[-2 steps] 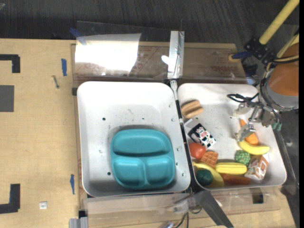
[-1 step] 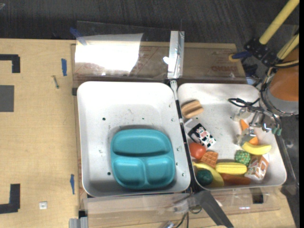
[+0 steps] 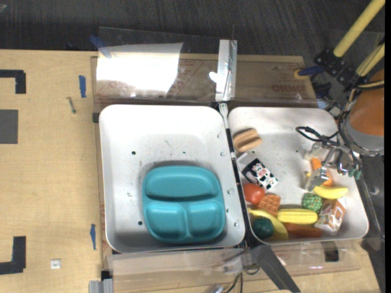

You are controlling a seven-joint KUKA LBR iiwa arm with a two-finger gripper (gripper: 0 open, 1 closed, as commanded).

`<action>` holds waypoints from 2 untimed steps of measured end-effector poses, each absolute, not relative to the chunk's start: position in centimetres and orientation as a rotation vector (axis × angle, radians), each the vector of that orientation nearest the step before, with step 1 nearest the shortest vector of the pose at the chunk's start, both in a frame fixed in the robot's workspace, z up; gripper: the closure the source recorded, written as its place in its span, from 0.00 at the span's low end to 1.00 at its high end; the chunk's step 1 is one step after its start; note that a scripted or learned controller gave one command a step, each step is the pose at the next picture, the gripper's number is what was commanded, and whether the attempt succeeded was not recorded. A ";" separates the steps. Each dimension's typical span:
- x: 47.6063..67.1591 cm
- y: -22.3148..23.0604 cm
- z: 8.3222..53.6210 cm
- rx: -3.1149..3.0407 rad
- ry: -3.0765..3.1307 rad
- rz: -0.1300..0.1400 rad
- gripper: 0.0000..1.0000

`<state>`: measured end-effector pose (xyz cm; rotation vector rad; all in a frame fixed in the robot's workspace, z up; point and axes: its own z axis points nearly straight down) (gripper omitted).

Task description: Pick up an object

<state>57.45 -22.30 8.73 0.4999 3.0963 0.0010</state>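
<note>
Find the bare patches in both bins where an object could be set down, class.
Left bin: bare floor behind the teal tray. Right bin: bare between the bun and gripper. Crowded along its front, around the banana.

Two shallow white bins are sitting side by side on the wooden bench (image 3: 43, 182). The left bin (image 3: 116, 139) is holding a teal divided tray (image 3: 183, 203), which is lying toward its near side. The right bin (image 3: 281, 133) is touching the left one along a shared edge. Behind the bins, a clear plastic sheet (image 3: 140, 72) is catching glare, and a metal bracket (image 3: 226, 69) is standing upright beside it. Black tape marks (image 3: 15, 81) and small blue tape strips (image 3: 82, 85) are showing on the bench at left. Dark carpet (image 3: 183, 5) is lying beyond the bench.
</note>
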 end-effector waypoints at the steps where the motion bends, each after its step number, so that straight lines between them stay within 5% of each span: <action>1: 57.7 -22.2 10.0 0.496 3.091 0.000 1.00; 2: 58.0 -14.0 16.3 0.391 3.104 0.003 1.00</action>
